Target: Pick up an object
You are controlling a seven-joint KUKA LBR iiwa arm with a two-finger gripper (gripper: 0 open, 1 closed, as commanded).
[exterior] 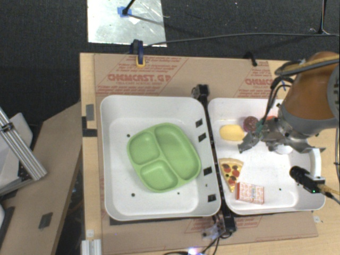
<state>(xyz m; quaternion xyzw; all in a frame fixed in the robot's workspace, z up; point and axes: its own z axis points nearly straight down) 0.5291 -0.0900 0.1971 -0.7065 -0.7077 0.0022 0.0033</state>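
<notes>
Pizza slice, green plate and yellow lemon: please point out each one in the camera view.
pizza slice (pixel 231 172), camera view, on the topping in its middle.
green plate (pixel 163 156), camera view, on the ridge where its compartments meet.
yellow lemon (pixel 230 132), camera view, on its middle.

Your arm (pixel 313 97) shows a broad orange band over grey casing, with what looks like black cabling alongside.

2 white bins, 1 arm
Left bin (pixel 114 142): green divided plate (pixel 163 156). Right bin (pixel 276 193): yellow item (pixel 230 133), dark red item (pixel 250 123), pizza slice (pixel 231 172), pink packet (pixel 249 192); gripper (pixel 249 142) low beside yellow item.
</notes>
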